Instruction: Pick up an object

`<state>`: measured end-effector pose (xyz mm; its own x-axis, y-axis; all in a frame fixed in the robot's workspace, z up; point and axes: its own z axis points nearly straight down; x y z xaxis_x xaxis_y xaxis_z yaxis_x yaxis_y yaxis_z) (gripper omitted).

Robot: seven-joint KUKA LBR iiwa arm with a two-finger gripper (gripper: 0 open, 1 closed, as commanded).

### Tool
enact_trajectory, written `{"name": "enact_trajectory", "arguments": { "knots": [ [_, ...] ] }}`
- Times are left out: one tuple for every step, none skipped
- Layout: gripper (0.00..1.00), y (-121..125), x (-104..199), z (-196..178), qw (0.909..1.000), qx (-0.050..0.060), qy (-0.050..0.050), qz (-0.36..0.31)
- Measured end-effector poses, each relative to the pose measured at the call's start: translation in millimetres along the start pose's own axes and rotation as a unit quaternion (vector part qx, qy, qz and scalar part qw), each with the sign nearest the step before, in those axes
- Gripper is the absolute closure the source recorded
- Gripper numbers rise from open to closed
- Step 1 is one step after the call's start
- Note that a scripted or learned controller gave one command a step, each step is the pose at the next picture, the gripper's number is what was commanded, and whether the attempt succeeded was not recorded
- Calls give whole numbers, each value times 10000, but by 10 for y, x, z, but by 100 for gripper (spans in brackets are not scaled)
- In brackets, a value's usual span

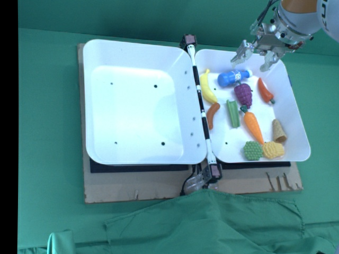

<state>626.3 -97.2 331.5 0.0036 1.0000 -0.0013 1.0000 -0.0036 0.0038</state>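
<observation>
My gripper hangs open above the far edge of the right bin, its two fingers spread apart with nothing between them. Just below it lies a blue bottle. Around that are a yellow banana, purple grapes, a red chili pepper, a green pod, an orange sausage, a carrot, an ice-cream cone, a green round fruit and a yellow corn piece.
The left bin sits beside the right one, joined by a black-and-white divider bar. Both rest on a cardboard sheet on green cloth. Crumpled green fabric lies at the front.
</observation>
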Motion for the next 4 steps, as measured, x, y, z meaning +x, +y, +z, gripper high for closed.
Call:
{"name": "enact_trajectory", "arguments": {
  "knots": [
    [0, -260, -931, 454, 10000, 21, -17, 45],
    [0, -379, -905, 1115, 10000, 25, -5, 7],
    [0, 13, -870, 1340, 10000, -15, 16, -13],
    [100, 28, -894, 1229, 10000, -35, -12, 0]
  ]
}}
